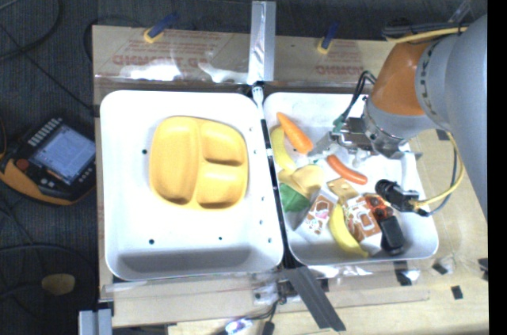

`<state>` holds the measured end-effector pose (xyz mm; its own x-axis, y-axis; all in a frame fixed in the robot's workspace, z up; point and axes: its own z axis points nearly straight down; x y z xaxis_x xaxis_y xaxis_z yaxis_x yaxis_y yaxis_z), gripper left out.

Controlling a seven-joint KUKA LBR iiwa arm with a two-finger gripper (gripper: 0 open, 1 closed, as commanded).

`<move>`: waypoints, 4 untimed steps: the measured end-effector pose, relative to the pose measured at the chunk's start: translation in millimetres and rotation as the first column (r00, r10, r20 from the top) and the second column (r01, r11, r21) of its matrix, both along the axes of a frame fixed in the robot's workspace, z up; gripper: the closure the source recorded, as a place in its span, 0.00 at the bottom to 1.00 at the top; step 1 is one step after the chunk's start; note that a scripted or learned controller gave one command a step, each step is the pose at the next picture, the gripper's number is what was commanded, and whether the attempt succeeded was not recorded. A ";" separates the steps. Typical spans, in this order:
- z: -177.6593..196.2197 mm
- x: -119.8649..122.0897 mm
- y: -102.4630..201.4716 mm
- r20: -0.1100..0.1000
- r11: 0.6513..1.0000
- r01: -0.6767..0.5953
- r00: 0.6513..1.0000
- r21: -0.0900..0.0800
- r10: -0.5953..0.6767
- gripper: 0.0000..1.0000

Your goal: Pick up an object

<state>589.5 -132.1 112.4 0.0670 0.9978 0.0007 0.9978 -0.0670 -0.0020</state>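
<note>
The right bin [424,242] holds a jumble of toy food. An orange carrot [294,133] lies near its back left, beside a yellow banana [278,150] along the left wall. A red-orange sausage [347,169] lies in the middle. Below it are a pale yellow wedge [307,178], a green piece [294,199], a small printed carton [318,215], a second banana [345,232] and a red-and-white packet [366,218]. My gripper [344,140] hangs low over the bin's back part, just above the sausage and right of the carrot. Nothing visibly sits in it.
The left bin [127,246] carries a yellow divided plate [198,161]. Black objects [391,234] lie at the right bin's front right corner. A metal divider [262,40] stands behind the bins. A handheld pendant [49,159] rests on the floor at far left.
</note>
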 end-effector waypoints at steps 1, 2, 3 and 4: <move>-23.6 50.9 25.5 0.009 0.997 -0.076 0.997 -0.003 0.076 0.00; 30.4 78.8 20.2 0.001 0.994 -0.108 0.994 -0.003 0.108 0.00; -2.9 80.6 34.6 0.026 0.989 -0.150 0.988 -0.006 0.150 0.00; 6.3 80.9 34.3 0.026 0.988 -0.152 0.988 -0.011 0.152 1.00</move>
